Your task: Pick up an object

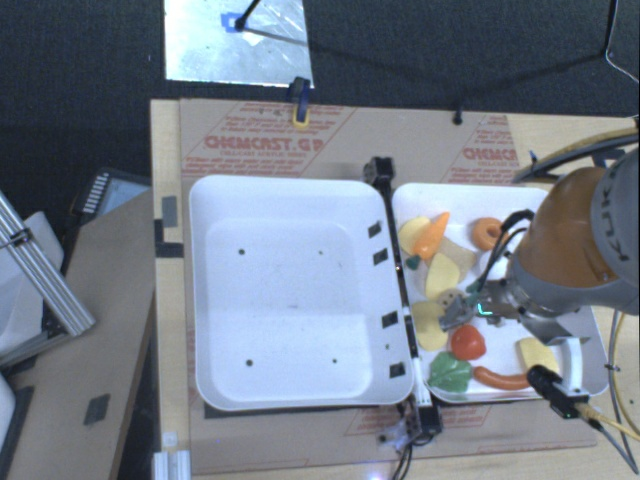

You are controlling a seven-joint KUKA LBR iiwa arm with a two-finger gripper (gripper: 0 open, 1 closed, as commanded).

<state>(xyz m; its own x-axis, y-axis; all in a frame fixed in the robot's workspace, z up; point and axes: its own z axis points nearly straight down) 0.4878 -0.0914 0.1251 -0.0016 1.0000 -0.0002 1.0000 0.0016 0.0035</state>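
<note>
The right bin (500, 196) holds several small toy foods: an orange carrot-like piece (432, 234), an orange ring (486, 232), pale yellow pieces (441, 276), a red tomato-like ball (467, 343), a green piece (451, 372), a red-orange chili-like piece (497, 376) and a yellow block (535, 353). My gripper (458, 310) hangs low over the middle of this bin, just above the red ball and beside the pale yellow pieces. The arm's orange band and grey wrist cover the bin's right part.
The left bin (290, 288) lies next to the right one, with a black clipped divider (395, 268) between them. Cardboard sheeting (270, 143) lies under both bins. Cables run along the right edge, and a metal plate (238, 26) lies beyond the bench.
</note>
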